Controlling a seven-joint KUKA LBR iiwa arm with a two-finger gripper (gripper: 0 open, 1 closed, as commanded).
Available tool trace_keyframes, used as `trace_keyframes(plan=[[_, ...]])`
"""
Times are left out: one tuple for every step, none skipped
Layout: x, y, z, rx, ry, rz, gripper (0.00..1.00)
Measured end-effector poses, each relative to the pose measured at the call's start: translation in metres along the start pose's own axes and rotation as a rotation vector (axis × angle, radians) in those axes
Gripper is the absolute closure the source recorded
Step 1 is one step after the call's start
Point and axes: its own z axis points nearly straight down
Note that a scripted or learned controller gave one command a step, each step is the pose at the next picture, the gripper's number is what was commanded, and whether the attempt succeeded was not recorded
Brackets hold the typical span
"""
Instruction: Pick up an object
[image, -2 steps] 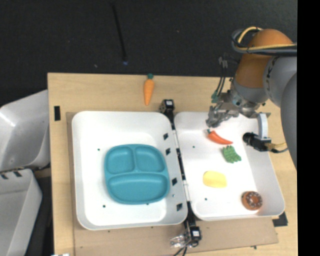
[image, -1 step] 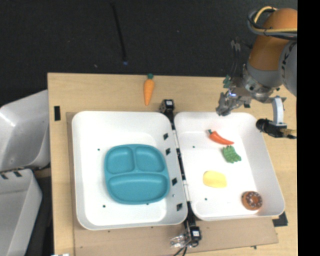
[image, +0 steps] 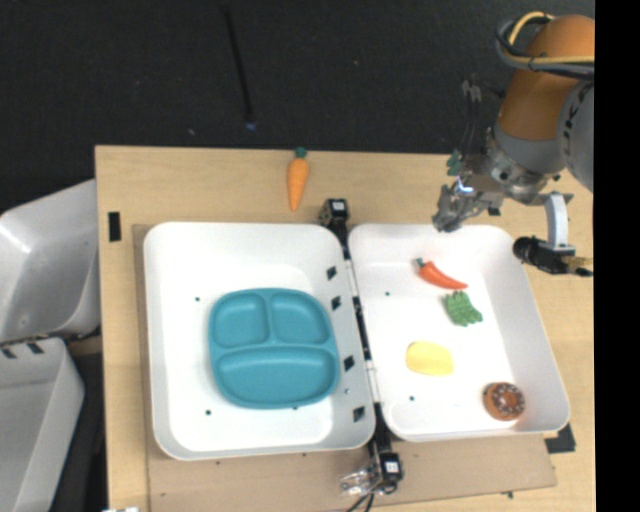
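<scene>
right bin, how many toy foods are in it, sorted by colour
red/orange: 1, the chili pepper
green: 1, the leafy green piece
yellow: 1, the yellow piece
brown: 1, the doughnut
total: 4 in the right bin

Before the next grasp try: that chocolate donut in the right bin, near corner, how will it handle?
The chocolate donut looks like a small toy, so it is probably light and stiff. It lies flat, so it seems unlikely to roll, though on the smooth right bin floor it may slide if nudged. It sits close to the bin's corner wall, which could crowd the gripper.
</scene>
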Motion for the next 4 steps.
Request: trace_keyframes(plan=[[0.046,-0.013,0.009,0.003,0.001,-0.01,1.0],[0.098,-0.032,0.018,0.004,0.002,-0.01,1.0],[0.149,-0.042,0.006,0.003,0.003,-0.012,1.0],[0.204,-0.068,0.0,0.004,0.004,-0.013,1.0]])
